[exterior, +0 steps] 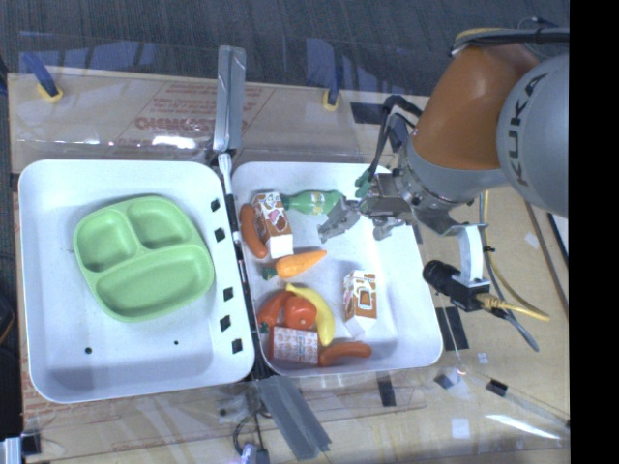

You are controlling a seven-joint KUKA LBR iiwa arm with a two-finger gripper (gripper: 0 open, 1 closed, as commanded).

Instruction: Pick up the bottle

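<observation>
My gripper [360, 220] hangs open and empty at the frame's centre right, just beside the green bottle [311, 202], which lies ungrasped in the right bin [411, 332].

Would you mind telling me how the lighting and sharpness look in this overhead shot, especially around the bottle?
In the camera view, light is even and soft; the white right bin is bright but not blown out. The green bottle reads a little soft, its label illegible. The gripper is slightly blurred and casts a faint shadow on the bin floor. Glare streaks the clear sheet behind the bins.
</observation>
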